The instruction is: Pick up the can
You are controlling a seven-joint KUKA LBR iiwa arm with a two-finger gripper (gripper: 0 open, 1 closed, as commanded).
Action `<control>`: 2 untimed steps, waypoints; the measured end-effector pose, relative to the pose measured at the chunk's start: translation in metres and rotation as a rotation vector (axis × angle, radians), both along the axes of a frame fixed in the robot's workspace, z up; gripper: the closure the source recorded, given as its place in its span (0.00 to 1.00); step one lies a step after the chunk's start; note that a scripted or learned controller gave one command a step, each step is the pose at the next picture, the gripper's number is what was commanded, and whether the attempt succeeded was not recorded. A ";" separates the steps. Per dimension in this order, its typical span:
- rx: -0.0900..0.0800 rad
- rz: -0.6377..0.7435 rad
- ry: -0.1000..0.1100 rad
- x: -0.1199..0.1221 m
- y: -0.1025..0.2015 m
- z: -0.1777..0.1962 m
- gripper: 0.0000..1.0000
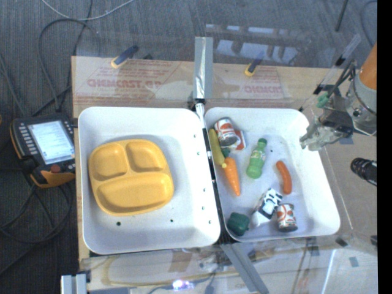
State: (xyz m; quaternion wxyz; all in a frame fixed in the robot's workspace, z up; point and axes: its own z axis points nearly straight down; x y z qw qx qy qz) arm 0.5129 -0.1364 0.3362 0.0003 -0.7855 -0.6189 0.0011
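A red and white can [228,133] lies on its side at the back left of the right bin [318,192]. A second, smaller red and white can [285,217] lies near that bin's front right corner, touching a black and white carton [267,205]. My gripper [311,139] hangs over the bin's back right rim, well to the right of the first can and behind the second. Nothing shows in its grasp.
The right bin also holds a green bottle [256,158], an orange carrot [231,176], a yellow-green stick [215,147], a red sausage [283,176] and a dark green lump [238,223]. A yellow divided plate [130,176] lies in the left bin [92,121]. A handheld pendant [46,141] sits left of the bench.
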 end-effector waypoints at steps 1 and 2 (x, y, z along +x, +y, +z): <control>-0.001 0.119 -0.002 -0.018 -0.008 0.049 1.00; -0.001 0.390 0.000 -0.029 -0.083 0.004 1.00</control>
